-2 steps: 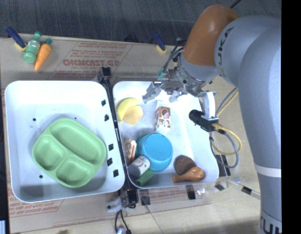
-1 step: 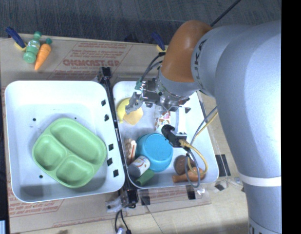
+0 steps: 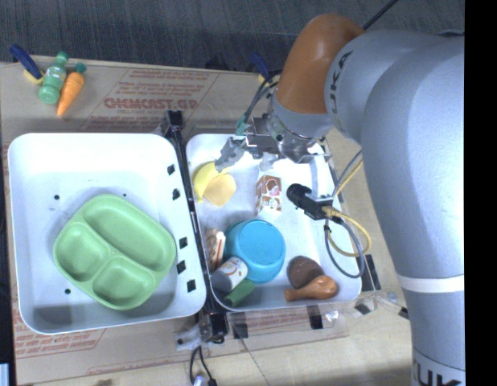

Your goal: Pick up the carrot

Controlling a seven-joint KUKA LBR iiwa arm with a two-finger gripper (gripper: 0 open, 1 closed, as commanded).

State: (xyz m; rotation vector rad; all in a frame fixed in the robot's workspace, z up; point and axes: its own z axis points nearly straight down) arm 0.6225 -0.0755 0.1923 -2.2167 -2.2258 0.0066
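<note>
Nearest the camera, the right bin (image 3: 345, 292) holds a brown drumstick-shaped toy (image 3: 309, 277), a blue cup (image 3: 259, 249) and a small can (image 3: 232, 277) lying against its lower wall. The left bin (image 3: 31, 215) carries a green sectioned plate (image 3: 114, 252). Further up the right bin lie a yellow toy (image 3: 213, 186) and a small white and brown carton (image 3: 269, 194). The end effector (image 3: 269, 145) hangs over the upper part of that bin (whether spread or pressed together cannot be told). Farthest off, the carrot (image 3: 70, 92) lies on the cardboard-covered worktop (image 3: 152, 95) beyond the left bin's upper corner, touching a green bottle-shaped toy (image 3: 52, 81), well apart from the end effector.
</note>
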